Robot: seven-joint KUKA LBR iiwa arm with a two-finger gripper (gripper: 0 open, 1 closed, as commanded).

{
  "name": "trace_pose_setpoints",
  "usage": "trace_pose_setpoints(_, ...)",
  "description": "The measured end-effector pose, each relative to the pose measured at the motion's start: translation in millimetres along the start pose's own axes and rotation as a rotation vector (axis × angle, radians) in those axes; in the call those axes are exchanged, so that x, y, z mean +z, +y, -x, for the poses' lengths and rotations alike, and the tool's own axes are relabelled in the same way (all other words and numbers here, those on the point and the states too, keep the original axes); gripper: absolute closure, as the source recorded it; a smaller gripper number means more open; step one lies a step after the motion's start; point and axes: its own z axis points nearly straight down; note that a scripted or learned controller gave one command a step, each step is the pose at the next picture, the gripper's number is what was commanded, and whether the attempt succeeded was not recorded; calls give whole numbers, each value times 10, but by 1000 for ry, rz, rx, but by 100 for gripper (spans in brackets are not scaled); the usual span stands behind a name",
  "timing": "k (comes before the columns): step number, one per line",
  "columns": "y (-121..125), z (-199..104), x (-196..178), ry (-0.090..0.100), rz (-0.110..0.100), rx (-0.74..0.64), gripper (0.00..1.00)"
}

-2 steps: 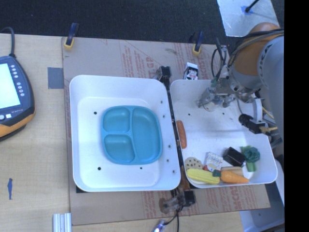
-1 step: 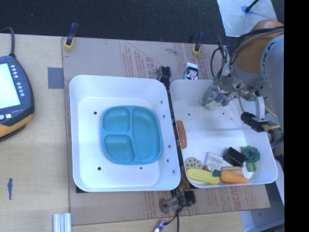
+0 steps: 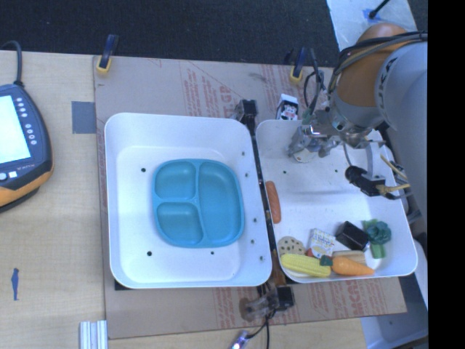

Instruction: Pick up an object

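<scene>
Here, the grey arm's two-finger gripper (image 3: 305,150) hovers low over the far end of the right white plastic bin (image 3: 330,187). The toy foods, among them an orange plastic carrot (image 3: 352,267), lie well apart at the bin's near end.

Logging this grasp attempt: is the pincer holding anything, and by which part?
Nothing visible is held. The pincer hangs over the right bin's far end, apart from the toy food.

Claw (image 3: 309,145) blurred, finger state indiscernible; arm (image 3: 392,64) beside it cropped at right edge; pendant (image 3: 18,140) far left, cropped.
</scene>
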Motion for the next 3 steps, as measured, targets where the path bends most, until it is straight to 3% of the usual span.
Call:
trace_pose_setpoints(1,-380,-394,-1081,0,4,0,100)
trace_pose_setpoints(2,-375,-726,-1476,0,2,0,100)
trace_pose_setpoints(3,-8,-84,-1915,-1,3,3,100)
